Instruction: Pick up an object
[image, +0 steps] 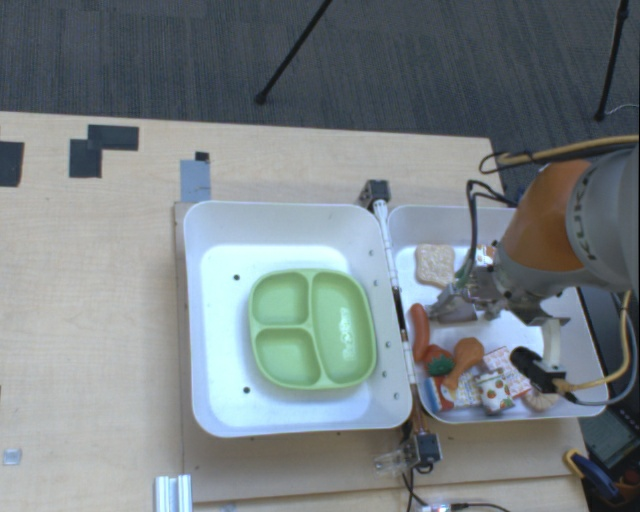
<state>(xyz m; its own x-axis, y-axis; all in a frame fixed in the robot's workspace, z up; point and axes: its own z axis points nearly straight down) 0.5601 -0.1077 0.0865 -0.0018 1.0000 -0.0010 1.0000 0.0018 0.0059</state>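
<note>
The desk (90, 330) looks like pale, matt wood. Both bins (300, 225) seem smooth white plastic with a slight sheen. Well to the left of the fingers (455, 300), the green tray (312, 328) is glossy plastic, catching light on its right compartment. Just above the fingers lies a rough, crumbly-looking beige cracker (434, 264); below them a smooth red sausage (420, 328) and a shiny printed packet (497, 388). The arm (600, 215) has matt grey and orange casing.

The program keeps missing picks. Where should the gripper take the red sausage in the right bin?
Probably at the middle of the red sausage, from above, fingers across its narrow width: it lies flat and lengthwise beside the bin's left wall, so its long sides look most reachable.
</note>
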